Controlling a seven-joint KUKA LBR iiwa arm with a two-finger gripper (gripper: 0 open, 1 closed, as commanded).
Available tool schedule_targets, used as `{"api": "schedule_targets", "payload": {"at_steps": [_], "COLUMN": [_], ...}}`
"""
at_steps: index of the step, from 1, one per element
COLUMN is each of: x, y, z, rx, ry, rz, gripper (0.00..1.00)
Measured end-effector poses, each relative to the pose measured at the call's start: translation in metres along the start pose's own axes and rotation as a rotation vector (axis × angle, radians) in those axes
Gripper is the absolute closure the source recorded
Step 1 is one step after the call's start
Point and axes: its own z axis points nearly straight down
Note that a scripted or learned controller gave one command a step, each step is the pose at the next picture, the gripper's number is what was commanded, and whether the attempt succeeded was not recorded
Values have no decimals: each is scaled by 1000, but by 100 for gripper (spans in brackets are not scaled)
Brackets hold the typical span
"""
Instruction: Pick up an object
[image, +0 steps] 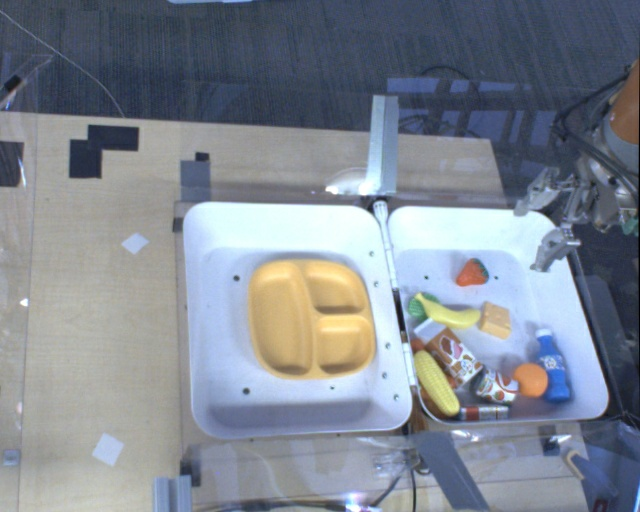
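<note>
Fingers of my gripper (556, 222) stand apart with nothing between them, at two o'clock of the right bin (590, 345), above the strawberry (472, 272).

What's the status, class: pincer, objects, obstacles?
Pincer hovering over right bin's far corner, holding nothing. Strawberry nearest, untouched. Nothing blocking it.

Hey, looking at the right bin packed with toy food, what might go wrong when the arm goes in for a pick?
1. The corn cob, snack packet and banana lie crowded together, so the end effector may well snag two things or nudge neighbours.
2. The blue bottle and orange sit near the right bin wall, which could block a finger.
3. The orange is round and might roll away.
</note>
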Motion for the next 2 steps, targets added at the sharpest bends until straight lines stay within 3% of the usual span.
{"api": "schedule_targets", "payload": {"at_steps": [1, 2], "x": [-30, -37], "y": [25, -4], "z": [90, 141], "rx": [-2, 1], "ry": [7, 3], "rz": [178, 548], "gripper": [0, 0]}}
